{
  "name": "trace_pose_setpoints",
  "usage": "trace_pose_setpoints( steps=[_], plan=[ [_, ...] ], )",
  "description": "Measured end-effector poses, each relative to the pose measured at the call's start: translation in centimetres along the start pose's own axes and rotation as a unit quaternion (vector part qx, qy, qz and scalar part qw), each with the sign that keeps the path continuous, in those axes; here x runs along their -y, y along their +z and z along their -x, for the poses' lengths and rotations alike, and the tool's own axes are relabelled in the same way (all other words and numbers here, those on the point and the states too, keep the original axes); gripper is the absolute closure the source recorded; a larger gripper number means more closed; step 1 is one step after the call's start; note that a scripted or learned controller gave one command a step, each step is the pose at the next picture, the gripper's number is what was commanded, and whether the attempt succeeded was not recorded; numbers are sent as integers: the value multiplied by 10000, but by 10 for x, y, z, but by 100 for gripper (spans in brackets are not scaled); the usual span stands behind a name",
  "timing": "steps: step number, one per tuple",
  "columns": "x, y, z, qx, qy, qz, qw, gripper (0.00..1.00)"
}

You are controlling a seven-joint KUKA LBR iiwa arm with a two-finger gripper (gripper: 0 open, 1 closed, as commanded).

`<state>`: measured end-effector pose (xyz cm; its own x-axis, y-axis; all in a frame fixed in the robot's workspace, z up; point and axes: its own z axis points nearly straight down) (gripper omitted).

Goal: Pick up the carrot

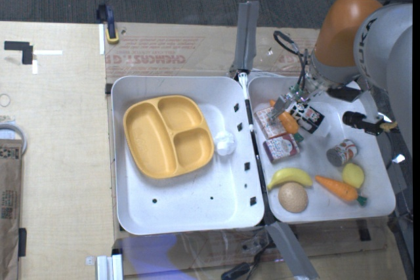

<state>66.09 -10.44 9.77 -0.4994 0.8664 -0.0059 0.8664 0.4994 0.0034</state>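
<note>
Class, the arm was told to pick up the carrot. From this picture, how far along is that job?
Nothing looks done: the carrot lies untouched at the right bin's front, beside the yellow lemon. The gripper hangs over the packets at the back, by a small orange item. Left: reaching, gripping, lifting.

I see a yellow divided plate [169,135] lying in the left bin [190,210], with a small white cup [225,144] touching its right edge. In the right bin [379,203] I count a banana [291,176] just above a tan egg [293,197], a lemon [353,175] below a small can [342,153], and two food packets [281,147] near the divider.
</note>
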Motion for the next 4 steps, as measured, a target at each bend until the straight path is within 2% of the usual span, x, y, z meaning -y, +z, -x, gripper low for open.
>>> trace_pose_setpoints(
  steps=[1,2,3,4],
  plan=[
    [-2,-11,0,7,6,31,10000,100],
    [-2,-11,0,4,7,29,10000,0],
    [28,0,-17,0,-164,29,9999,0],
    [28,-11,-16,6,-150,41,9999,100]
  ],
)
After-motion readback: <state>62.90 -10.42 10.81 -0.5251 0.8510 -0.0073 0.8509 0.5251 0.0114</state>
